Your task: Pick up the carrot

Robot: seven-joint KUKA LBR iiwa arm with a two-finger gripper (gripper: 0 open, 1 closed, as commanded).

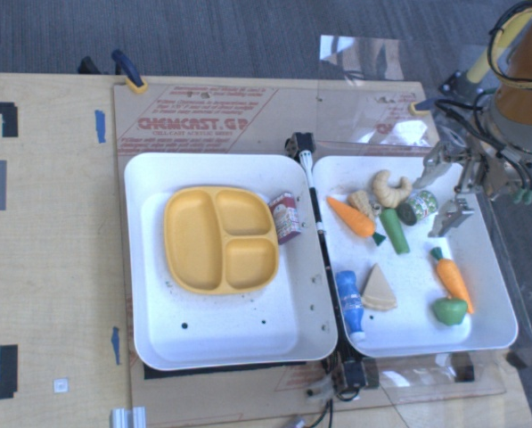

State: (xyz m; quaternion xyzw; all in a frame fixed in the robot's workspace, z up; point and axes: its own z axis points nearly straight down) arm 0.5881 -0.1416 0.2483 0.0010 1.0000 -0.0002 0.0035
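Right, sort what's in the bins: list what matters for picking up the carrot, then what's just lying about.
For the job:
- carrot in the right bin, by the divider
- second carrot in the right bin, toward its right side
- pincer above the right bin

Lying about:
- yellow divided plate, left bin
- small can, left bin
- blue bottle
- wedge
- green pepper
- green cucumber
- cashew-shaped piece

Both white bins (pixel 150 328) look like smooth, slightly glossy plastic. The yellow divided plate (pixel 221 239) is matt plastic. The bench (pixel 43 283) shows pale wood grain. The carrot (pixel 453 279) has a smooth, plastic-looking sheen. The tool (pixel 453 194) looks like bare grey metal.
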